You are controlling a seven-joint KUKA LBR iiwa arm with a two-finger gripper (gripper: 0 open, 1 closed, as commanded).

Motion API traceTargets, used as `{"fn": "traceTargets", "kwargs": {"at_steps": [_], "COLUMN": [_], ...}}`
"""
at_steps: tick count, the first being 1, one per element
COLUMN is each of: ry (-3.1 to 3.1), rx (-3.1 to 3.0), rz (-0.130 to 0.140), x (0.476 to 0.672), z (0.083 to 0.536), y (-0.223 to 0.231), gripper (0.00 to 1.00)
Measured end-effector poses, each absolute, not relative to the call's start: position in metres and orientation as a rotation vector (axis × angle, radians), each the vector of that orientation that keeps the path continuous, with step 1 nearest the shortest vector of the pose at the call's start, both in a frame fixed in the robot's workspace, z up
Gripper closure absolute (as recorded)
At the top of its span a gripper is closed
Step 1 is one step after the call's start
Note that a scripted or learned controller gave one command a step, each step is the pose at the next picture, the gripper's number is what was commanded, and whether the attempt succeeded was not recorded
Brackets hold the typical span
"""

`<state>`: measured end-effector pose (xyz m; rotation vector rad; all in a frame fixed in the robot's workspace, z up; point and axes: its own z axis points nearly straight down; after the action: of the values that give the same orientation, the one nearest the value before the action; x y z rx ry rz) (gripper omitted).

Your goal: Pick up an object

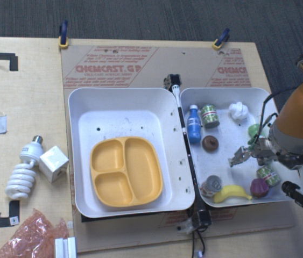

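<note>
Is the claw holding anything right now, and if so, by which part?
Nothing is held. The claw hangs over bare floor of the right bin, with no object between its fingers.

Blue bottle (194, 124), banana (232, 194), perhaps cans (210, 115); all in right bin (224, 94).

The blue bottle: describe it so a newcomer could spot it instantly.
Look in the right-hand white bin, along its left wall near the far end. The blue bottle lies there, white cap pointing away, beside a green-striped can. It is the only blue item.
</note>
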<state>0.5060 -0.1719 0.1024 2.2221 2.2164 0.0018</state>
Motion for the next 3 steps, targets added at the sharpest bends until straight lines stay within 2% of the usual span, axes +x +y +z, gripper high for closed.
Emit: {"fn": "traceTargets", "kwargs": {"at_steps": [1,2,3], "ry": [2.213,2.213,2.221], "rx": [2.222,2.222,2.222], "rz": [0.004,0.003,0.000], "x": [0.507,0.507,0.478], "z": [0.112,0.112,0.092], "y": [-0.172,-0.173,-0.130], "gripper": [1.00,0.00,0.00]}}
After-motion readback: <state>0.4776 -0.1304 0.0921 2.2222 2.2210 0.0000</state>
